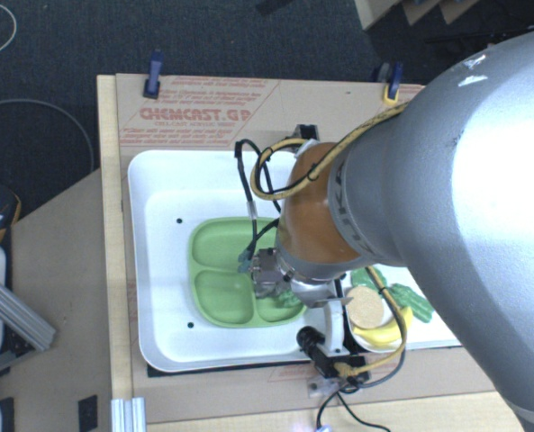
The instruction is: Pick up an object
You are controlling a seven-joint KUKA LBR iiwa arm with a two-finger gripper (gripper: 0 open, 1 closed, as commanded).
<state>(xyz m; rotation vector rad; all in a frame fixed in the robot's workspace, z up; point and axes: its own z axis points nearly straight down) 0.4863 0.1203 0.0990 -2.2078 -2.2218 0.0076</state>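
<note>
A light green divided plate [220, 273] lies flat in the left white bin [154, 241]. The grey arm with its orange band reaches in from the right and hangs over the plate's right side. My gripper [268, 277] sits low at the plate's right edge, its tip hidden under the wrist. In the right bin, beside the arm, I see a yellow object [381, 335] with a tan round piece [367, 307] on top, and a green leafy object [411, 299].
The bench has a brown cardboard surface [194, 111] with red lettering behind the bins and two blue clamps [153, 75] at the back edge. Black and yellow cables [259, 174] loop off the wrist. A grey metal bracket [14, 313] stands at the left.
</note>
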